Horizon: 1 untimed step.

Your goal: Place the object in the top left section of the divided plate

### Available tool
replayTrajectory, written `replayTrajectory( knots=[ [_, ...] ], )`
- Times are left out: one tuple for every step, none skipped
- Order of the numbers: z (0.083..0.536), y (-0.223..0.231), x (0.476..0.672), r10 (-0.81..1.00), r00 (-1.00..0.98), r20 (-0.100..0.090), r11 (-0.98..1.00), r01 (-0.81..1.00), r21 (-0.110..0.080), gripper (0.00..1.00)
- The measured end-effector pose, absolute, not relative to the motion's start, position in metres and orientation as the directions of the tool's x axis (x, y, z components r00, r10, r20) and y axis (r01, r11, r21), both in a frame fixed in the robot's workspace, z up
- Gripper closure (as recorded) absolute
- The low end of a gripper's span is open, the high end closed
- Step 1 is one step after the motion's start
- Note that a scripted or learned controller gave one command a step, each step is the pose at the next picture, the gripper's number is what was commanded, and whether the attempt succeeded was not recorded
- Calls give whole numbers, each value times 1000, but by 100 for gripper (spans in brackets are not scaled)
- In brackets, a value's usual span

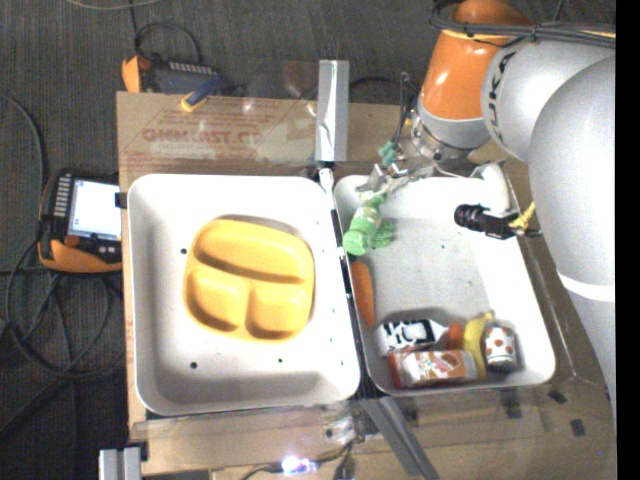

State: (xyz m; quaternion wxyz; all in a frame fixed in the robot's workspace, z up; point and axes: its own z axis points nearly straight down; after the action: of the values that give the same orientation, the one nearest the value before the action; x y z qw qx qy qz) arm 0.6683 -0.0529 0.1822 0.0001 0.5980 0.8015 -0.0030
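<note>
Bottles (445, 353) crowd the right bin's (440, 268) near edge; beyond, the gripper (385, 183) clasps a green object (366, 230) above that bin, the yellow divided plate (250, 276) not yet reached.

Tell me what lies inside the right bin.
A green toy under the gripper, a carrot, bottles and a small can. The arm covers the bin's far corner.

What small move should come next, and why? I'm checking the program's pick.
Probably lift and carry left toward the yellow divided plate in the left white bin: the gripper sits at the right bin's top-left corner, with the green leafy toy hanging just beneath.
</note>
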Motion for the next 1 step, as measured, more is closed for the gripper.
replayTrajectory(
  knots=[
    [182, -14, 668, 959, -282, -2, 282, 959, -4, 100]
  ],
)
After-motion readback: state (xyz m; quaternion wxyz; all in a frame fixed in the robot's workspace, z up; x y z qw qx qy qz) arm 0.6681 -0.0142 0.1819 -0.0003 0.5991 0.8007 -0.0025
